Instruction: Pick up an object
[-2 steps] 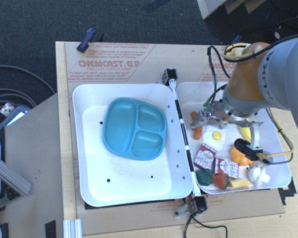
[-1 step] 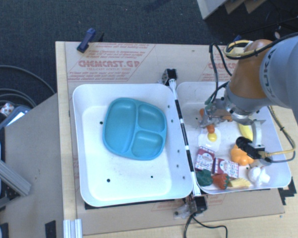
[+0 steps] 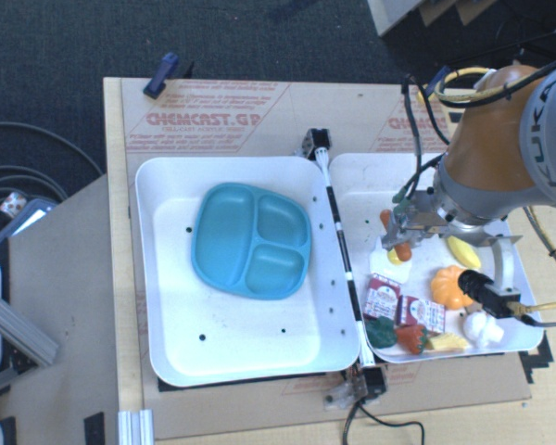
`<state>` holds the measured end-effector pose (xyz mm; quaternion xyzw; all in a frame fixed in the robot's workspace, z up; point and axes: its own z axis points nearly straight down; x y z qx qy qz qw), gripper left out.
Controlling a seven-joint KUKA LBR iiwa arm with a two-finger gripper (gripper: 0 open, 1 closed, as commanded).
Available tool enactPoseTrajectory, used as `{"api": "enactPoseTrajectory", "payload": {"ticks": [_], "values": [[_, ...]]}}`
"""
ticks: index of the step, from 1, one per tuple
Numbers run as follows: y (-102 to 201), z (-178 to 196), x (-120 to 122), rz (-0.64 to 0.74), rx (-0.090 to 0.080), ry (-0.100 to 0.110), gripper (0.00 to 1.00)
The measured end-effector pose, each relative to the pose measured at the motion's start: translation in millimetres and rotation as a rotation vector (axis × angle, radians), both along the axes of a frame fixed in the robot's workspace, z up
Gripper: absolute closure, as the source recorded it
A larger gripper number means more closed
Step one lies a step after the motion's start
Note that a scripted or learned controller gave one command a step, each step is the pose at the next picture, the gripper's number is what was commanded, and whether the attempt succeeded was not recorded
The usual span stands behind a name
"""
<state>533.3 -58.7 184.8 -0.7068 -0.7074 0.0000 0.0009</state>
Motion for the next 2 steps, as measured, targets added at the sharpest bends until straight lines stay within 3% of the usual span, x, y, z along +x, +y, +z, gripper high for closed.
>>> {"api": "enactPoseTrajectory", "payload": {"ticks": [1,2], "values": [[19.3,36.2,-40.8,0.000,0.000,0.002,1.00],[79.9,36.0,-54.7,0.000,0.000,0.003,1.00]]}}
